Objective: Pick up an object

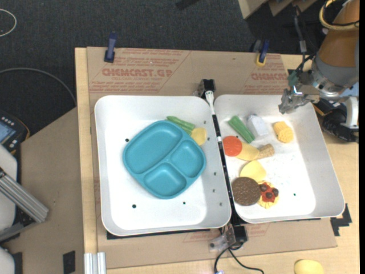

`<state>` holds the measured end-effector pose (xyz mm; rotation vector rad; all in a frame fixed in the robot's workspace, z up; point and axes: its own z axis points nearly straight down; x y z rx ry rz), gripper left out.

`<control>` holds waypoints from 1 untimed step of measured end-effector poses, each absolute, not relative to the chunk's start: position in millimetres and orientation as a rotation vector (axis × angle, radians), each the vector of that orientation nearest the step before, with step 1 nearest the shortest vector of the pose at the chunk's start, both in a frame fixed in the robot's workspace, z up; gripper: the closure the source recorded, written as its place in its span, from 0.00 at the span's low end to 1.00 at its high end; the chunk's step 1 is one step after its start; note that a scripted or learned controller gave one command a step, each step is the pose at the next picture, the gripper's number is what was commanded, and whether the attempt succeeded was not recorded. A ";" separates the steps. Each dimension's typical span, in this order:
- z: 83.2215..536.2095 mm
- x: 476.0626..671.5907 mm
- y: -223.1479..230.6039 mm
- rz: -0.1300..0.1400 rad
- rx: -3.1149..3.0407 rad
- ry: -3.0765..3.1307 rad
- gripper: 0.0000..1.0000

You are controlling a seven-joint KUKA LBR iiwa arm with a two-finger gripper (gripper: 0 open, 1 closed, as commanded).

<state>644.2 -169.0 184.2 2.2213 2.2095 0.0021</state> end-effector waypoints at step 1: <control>180.1 591.0 -228.3 -0.003 2.230 2.216 1.00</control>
